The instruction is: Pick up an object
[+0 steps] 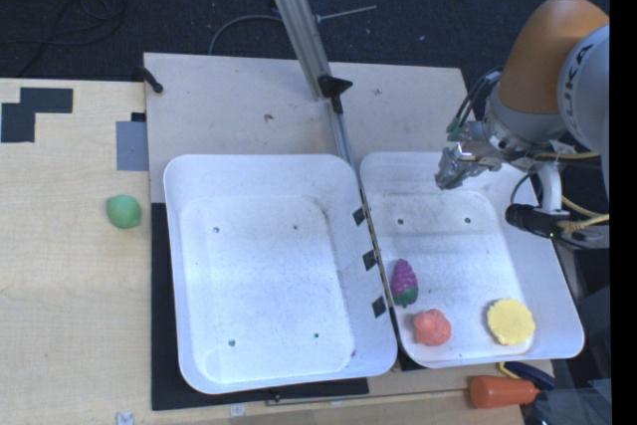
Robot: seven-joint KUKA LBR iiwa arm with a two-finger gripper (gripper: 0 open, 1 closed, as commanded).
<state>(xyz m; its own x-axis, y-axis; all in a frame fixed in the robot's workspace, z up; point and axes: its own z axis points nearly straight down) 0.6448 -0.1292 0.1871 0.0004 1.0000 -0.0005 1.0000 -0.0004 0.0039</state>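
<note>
— So where are we now?

— I'm at the start. My jaws [460, 166] hang over the far end of the right bin [557, 309]; I cannot tell how they stand. The purple toy [403, 282], red toy [431, 326] and yellow toy [511, 321] lie at the near end.

— Next?

— Come nearer, go down on one. The tabletop [60, 214] has a green ball [123, 211].

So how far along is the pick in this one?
Nothing looks done yet: the purple-green toy, red toy and yellow toy all lie in the right bin. In hand: the tool sits over that bin's far end, apart from them. Left: approach, grasp and lift.
</note>
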